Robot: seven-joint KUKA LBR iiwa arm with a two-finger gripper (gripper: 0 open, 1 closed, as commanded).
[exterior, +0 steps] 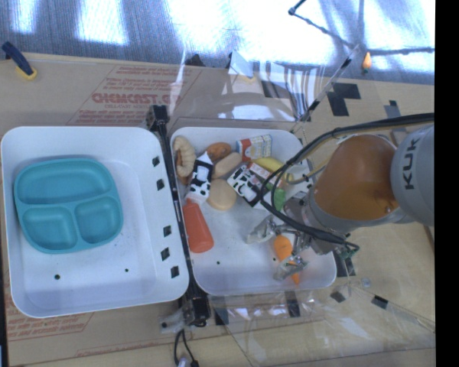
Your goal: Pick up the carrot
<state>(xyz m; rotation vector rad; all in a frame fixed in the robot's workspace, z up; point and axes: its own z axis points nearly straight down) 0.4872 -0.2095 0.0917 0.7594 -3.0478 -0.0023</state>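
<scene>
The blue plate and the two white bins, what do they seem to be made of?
The blue plate looks like moulded plastic with a matte finish: an even turquoise colour, soft rounded edges and three pressed-in compartments. The left bin and the right bin also look like plastic, thin and smooth with a slight gloss, judging by their rounded corners and shallow formed walls. Thin painted metal cannot be ruled out.

A teal tray (67,203) with three compartments lies in the left bin (30,293), toward nine o'clock. In the right bin (237,277), an orange bottle (197,225) lies along the nine o'clock wall. Toward twelve o'clock cluster a bagel (185,157), bread rolls (222,195), a small carton (254,145), a banana (269,164) and black-and-white pieces (202,178).
</scene>
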